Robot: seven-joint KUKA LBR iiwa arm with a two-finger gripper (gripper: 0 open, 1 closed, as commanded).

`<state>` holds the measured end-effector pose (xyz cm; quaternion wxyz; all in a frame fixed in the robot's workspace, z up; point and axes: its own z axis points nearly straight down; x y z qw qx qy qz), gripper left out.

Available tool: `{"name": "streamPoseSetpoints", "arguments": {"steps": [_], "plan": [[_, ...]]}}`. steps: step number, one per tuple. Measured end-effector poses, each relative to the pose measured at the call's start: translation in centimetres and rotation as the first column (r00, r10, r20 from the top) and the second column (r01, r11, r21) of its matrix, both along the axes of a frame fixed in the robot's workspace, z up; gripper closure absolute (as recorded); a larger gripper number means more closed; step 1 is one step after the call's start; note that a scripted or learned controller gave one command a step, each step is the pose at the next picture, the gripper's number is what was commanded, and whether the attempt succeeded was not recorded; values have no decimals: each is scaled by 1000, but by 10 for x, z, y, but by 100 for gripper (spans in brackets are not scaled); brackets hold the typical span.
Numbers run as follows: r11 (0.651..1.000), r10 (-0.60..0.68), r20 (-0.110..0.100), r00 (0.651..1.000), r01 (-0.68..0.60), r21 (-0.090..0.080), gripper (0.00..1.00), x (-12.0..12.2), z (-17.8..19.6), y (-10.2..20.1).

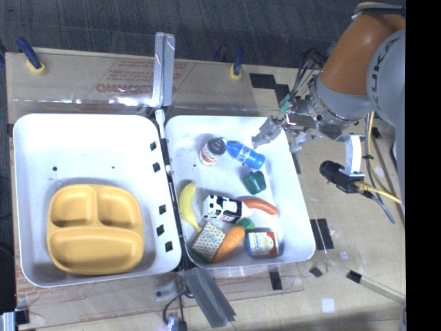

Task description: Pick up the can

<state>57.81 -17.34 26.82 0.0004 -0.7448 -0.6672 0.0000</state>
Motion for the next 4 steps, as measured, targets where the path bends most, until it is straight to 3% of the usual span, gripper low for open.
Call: {"name": "streamPoseSetpoints", "arguments": {"steps": [1,2,3,4], "plan": [[989,-149,-5,989,149,0,0,19,-104,68],[988,-151,-5,988,151,-1,0,17,-177,82],[989,-148,-6,989,148,0,100,17,-167,82],[945,-327,-3,945,327,0,100,32,-76,170]]}}
